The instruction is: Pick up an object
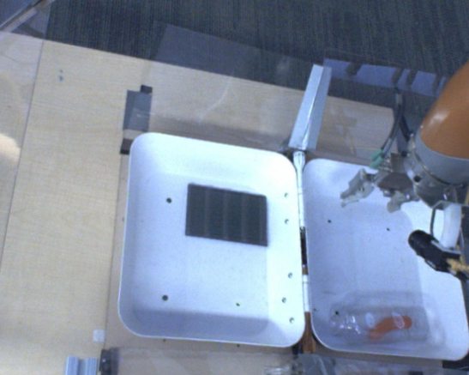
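Observation:
A clear plastic bottle with an orange part [377,322] lies on its side in the near part of the right bin [339,240]. My gripper [375,193] hangs over the far part of that same bin, well apart from the bottle. Its two metal fingers are spread, open, with nothing between them. The grey arm with its orange band [463,102] comes in from the upper right.
The left bin [141,299] bears a dark ribbed rectangular pad [226,215] at its middle. A metal divider [309,106] stands at the back between the two bins. A black cable fitting [430,250] sits by the right bin's right side.

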You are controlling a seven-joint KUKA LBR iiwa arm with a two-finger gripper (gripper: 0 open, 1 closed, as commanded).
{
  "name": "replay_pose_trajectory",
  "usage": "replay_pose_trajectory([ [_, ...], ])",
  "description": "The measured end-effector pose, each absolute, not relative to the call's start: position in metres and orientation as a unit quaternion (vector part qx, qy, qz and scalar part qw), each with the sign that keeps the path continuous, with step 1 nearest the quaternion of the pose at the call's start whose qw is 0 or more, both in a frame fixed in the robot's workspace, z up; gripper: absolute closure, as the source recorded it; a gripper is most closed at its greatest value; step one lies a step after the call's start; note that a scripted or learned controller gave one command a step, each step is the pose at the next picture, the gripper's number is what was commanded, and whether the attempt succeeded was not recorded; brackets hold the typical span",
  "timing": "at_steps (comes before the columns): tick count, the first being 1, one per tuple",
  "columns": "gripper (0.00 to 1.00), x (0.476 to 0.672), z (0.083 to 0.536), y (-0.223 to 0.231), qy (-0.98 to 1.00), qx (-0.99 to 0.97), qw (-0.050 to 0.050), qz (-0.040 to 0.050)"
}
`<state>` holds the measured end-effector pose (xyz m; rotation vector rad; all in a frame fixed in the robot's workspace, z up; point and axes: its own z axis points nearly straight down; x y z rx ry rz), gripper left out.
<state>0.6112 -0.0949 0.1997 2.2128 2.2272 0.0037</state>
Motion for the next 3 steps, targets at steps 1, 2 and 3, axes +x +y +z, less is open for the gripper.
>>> replay_pose_trajectory([
  [1,0.0,0.59,0.234,-0.136,0.704,0.71,0.003,0.0018],
  [2,0.0,0.519,0.204,-0.183,0.637,0.771,0.001,0.0012],
  [3,0.0,0.497,0.269,-0.201,0.555,0.832,0.003,0.0022],
])
